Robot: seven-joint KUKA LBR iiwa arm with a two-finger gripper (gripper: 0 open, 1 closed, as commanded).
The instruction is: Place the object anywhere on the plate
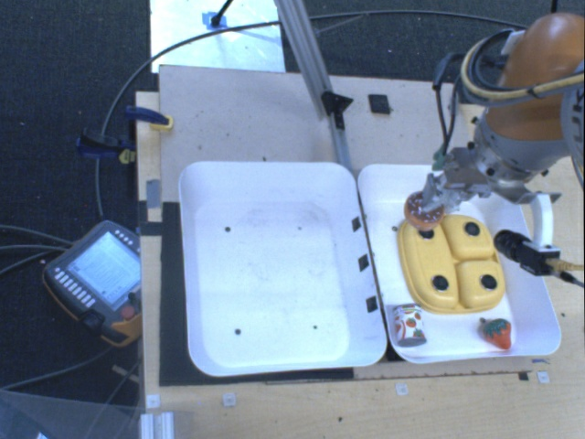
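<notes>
A yellow plate [454, 263] with several compartments lies in the right bin [548, 337]. My gripper [430, 199] hangs over the plate's far left corner, reaching in from the right. It is shut on a small brown doughnut with a pale ring [422, 214], which sits at the fingertips just above the plate's rim. The fingers grip the doughnut's upper edge.
A small patterned cup [409, 325] lies in the right bin's near left corner. A red strawberry [497, 333] rests near the front edge, right of the cup. The left bin [265, 263] stands beside it. A metal pole [306, 44] slants across the back.
</notes>
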